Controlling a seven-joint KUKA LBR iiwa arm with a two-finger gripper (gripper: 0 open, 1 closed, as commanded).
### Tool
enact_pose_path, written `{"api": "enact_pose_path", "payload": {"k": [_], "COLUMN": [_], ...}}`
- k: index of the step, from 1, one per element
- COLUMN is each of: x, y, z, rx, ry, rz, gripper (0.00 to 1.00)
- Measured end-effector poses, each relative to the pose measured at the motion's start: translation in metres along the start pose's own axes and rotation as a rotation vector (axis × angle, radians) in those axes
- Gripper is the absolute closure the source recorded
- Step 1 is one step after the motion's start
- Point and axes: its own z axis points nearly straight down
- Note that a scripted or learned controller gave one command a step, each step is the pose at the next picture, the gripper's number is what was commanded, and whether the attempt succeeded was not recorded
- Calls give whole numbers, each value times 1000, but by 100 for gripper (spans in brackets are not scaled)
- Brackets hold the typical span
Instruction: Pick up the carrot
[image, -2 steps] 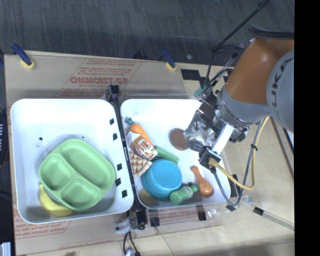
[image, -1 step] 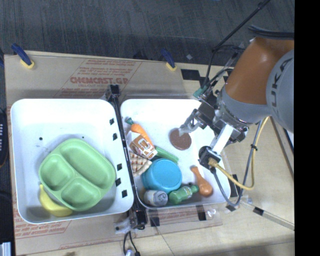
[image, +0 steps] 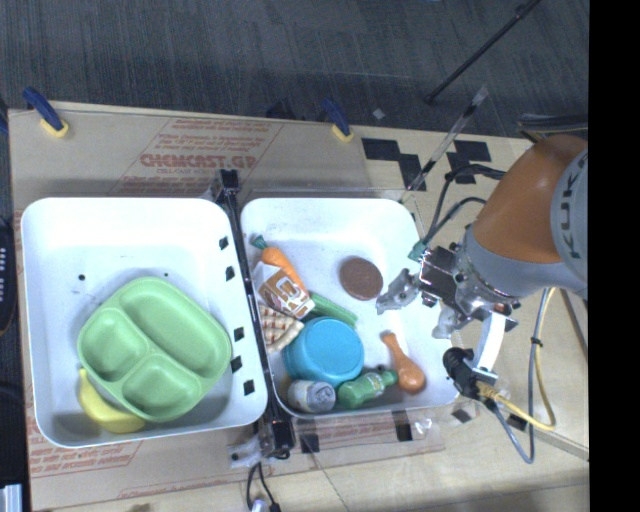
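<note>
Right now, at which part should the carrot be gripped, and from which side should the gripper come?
Probably the orange middle of the carrot, from straight above. It lies slanted near the right bin's left wall, green top up-left, lower end against the snack packet. The gripper should close across its narrow width, where bare floor lies to its right.

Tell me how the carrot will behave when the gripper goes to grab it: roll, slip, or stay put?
The carrot looks like a smooth, tapered toy, so it probably slips toward its narrow end if pinched off-centre. It lies against the bin wall beside a snack packet, which likely stops rolling but crowds one finger.
</note>
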Motion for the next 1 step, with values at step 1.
{"api": "enact_pose_path", "payload": {"k": [1], "x": [55], "y": [-18], "z": [118], "rx": [-27], "ry": [6], "rz": [-247], "gripper": [0]}}
